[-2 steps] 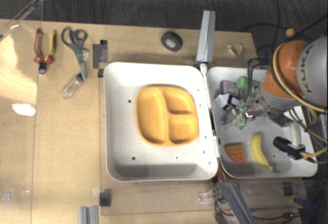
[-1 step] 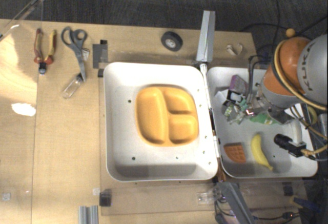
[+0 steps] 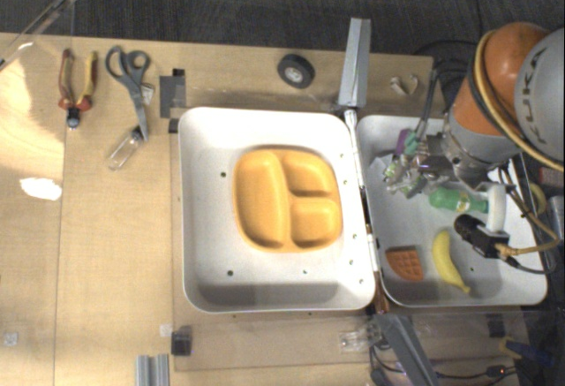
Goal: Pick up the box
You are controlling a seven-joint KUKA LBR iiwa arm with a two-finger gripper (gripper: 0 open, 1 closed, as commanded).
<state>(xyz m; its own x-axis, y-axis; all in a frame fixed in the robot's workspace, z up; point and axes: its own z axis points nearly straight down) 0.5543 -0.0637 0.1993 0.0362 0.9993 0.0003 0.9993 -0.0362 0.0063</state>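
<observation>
Pale wood is making up the broad bench we are looking down on, and it is carrying two shallow white bins side by side. The larger left white bin is holding a yellow moulded plastic tray with three compartments, sitting about in its middle. The smaller right white bin is lying under the grey arm with its orange band, which is reaching in from the right. Its two-finger gripper is hanging over the upper left part of the right bin among cables and small clutter, and we are not able to tell how it is set or whether it has hold of anything. A yellow banana is lying near that bin's front edge. Just beside it, to the left, the small orange-brown square box is resting flat on the bin floor, apart from the gripper. A green plastic item is lying between them.
</observation>
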